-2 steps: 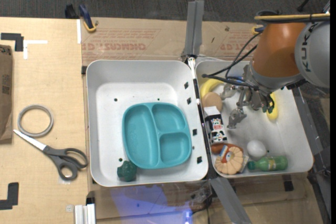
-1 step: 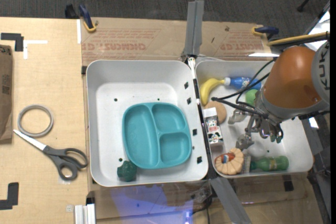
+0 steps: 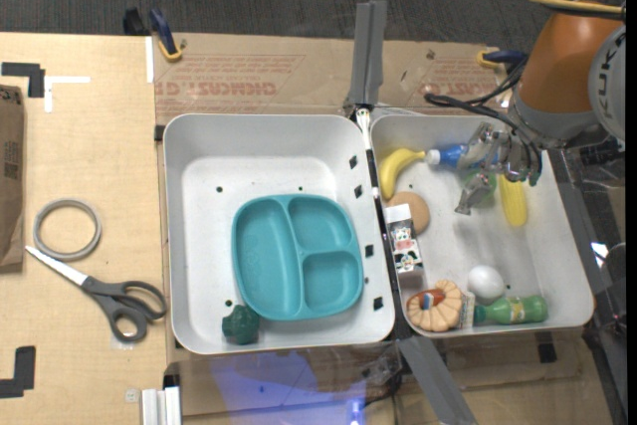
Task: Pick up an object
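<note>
Camera view: tool (image 3: 490,176) low in right bin (image 3: 567,244), jaw state cannot be told, between banana (image 3: 394,168) and yellow object (image 3: 514,200). Step: approach. Next: descend, close on one item.

Bright even light, soft shadows, sharp

two white bins (image 3: 189,214), one teal plate (image 3: 297,256), one banana (image 3: 392,169), one scissors (image 3: 105,292), one tape roll (image 3: 67,228)
</note>
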